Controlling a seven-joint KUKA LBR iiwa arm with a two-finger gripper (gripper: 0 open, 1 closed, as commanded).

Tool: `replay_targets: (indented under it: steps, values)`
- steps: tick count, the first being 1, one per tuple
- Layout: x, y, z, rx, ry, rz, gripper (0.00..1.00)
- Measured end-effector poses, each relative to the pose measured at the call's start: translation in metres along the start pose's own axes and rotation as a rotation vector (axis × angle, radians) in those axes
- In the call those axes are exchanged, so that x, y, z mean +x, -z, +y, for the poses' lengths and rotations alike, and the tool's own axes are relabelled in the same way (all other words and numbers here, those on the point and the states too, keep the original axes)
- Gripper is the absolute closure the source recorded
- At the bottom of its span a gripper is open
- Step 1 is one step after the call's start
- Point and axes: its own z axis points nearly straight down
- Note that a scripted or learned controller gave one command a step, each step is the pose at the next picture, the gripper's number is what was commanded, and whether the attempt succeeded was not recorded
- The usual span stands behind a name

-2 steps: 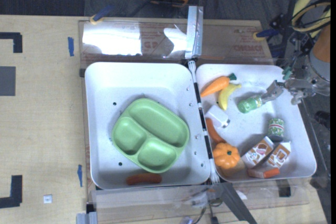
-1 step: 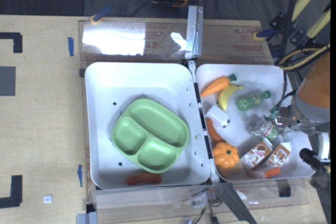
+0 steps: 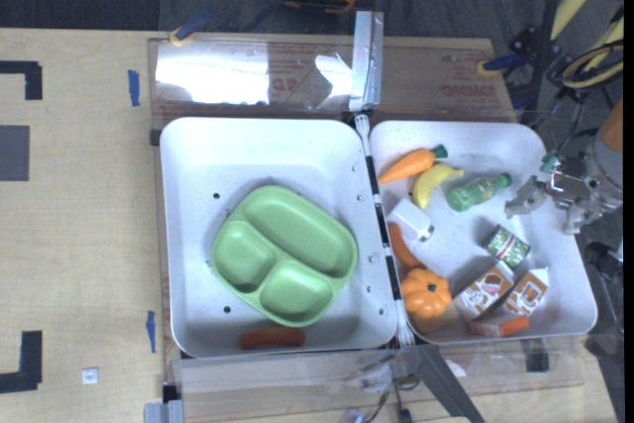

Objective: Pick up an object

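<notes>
The gripper [image 3: 557, 185] hovers at the right rim of the right bin [image 3: 570, 263], whether its fingers are open or closed being impossible to tell, with the green bottle [image 3: 476, 192] lying on its side nearest, at the frame's right of center. Likely light, rigid and slick plastic, the bottle would best be pinched across its round body. It shares the bin with a banana [image 3: 435, 183], carrots, a small pumpkin [image 3: 427, 294] and little cartons, while the left bin [image 3: 198, 163] holds a green divided plate [image 3: 284, 255] and a sausage [image 3: 271, 338].
</notes>
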Motion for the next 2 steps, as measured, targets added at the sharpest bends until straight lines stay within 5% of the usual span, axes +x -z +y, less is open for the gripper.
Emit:
replay_targets:
  steps: [1, 2]
  values:
    - [0.038, -0.005, 0.028, 0.002, 0.172, -0.002, 0.00]
    - [0.015, -0.060, -0.008, 0.004, 0.239, 0.009, 0.00]
